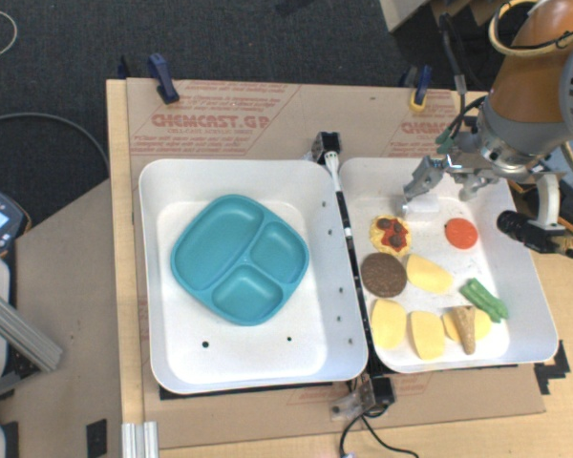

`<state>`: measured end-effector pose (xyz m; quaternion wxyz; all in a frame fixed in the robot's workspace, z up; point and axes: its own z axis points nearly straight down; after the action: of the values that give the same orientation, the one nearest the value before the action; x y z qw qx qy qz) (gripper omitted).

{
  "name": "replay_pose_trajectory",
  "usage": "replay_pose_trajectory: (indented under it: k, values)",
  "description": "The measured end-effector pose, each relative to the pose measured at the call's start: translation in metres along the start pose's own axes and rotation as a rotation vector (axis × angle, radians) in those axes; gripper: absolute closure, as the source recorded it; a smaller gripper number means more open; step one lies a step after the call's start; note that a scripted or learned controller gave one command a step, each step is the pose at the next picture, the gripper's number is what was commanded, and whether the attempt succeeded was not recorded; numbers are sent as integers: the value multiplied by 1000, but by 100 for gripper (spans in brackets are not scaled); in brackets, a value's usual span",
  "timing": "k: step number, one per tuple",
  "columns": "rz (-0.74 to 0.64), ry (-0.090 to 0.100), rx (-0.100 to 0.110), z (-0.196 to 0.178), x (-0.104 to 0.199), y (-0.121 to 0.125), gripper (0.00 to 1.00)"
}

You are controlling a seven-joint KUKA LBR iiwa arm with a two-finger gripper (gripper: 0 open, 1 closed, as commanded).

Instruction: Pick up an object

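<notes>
Pizza slice (pixel 392 235) lies flat, nearest gripper (pixel 443 185), at its 7 o'clock. Gripper spread wide, empty. Risk: fingers skate off flat toy; brown disc (pixel 383 274) crowds it.

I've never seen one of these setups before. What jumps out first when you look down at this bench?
The big teal divided plate stands out, lying alone in the left white bin. The right white bin holds a cluster of small toy foods: a little pizza, a red tomato slice, a brown patty, yellow pieces and a green pod. The grey arm with its orange band reaches in from the right, its pincer poised over that bin's far end.
</notes>
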<state>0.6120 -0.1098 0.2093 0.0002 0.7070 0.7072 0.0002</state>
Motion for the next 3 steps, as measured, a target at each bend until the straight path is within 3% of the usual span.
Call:
replay_pose_trajectory:
  k: [1,2,3]
  values:
    - [-5,2,-5,-77,49,-61,0]
    - [-16,6,8,-30,198,-87,0]
    - [0,1,0,-43,188,-84,100]
